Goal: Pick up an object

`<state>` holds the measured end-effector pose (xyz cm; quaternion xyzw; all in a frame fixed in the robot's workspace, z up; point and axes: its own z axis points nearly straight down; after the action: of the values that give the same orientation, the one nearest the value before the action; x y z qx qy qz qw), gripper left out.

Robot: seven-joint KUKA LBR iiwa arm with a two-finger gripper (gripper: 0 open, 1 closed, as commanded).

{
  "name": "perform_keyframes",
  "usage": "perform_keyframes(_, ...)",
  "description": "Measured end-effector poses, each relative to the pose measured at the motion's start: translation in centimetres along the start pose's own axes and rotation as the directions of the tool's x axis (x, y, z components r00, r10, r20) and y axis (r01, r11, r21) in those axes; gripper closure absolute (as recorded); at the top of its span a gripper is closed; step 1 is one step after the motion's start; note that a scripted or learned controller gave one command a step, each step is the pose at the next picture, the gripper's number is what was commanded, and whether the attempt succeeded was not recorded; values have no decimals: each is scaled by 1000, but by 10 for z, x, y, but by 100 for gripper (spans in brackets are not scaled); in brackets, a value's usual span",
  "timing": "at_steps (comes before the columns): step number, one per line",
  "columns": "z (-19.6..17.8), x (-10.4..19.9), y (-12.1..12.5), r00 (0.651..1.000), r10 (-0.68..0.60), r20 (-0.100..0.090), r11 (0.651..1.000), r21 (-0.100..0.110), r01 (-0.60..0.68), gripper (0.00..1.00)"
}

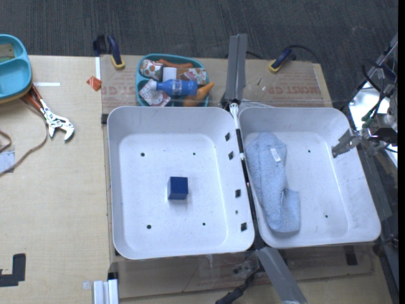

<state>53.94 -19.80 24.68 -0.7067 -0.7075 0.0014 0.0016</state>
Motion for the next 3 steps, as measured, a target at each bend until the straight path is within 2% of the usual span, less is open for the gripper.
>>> perform_keyframes(1, 1, 96, 31, 993, 116, 1, 993, -3, -116, 0)
perform_keyframes(2, 9, 63, 35, 985, 171, 1, 985, -2, -171, 0)
perform_keyframes(3, 44, 60, 30, 948, 320, 0, 948, 1, -320, 0)
